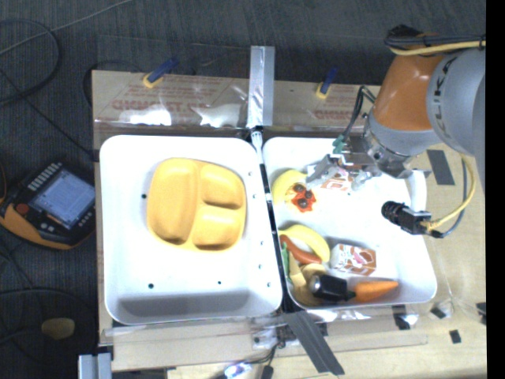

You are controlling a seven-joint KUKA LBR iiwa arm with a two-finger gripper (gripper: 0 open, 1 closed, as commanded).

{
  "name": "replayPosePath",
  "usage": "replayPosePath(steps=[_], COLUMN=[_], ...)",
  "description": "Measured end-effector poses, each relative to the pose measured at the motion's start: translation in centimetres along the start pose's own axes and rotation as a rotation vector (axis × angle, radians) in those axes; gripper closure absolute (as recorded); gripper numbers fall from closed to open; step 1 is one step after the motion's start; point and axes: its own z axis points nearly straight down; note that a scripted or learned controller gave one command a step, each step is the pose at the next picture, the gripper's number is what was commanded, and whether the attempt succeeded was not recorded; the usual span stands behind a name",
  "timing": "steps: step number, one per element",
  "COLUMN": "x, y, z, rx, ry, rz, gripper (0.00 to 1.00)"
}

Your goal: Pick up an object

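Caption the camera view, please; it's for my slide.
Claw over right bin of toy food; yellow tray in left bin.

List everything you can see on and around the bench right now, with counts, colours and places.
bins: 2, white, side by side on the bench
divided plate: 1, yellow, middle of the left bin
banana: 1, yellow, top left of the right bin
small red toy: 1, red and dark, beside that banana
carrot: 1, orange, near the right bin's bottom edge
carton: 1, white and brown, above the carrot
black item: 1, left of the carrot, kind unclear
clamps: 2, blue and yellow, along the bench's far edge
handheld controller: 1, orange and grey, floor left of the bench
arm: 1, grey with an orange band, over the right bin
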Motion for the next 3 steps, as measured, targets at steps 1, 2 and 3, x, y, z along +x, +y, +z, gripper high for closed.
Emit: replayPosePath(steps=[1,2,3], x=[-1.1,-1.2,-1.7], y=[4.4,4.0,4.1], z=[7.6,8.9,8.8], rx=[-0.013,-0.025,-0.016], ry=[-0.006,-0.019,-0.013], rz=[-0.066,-0.101,-0.167], gripper=[0.0,0.0,0.0])
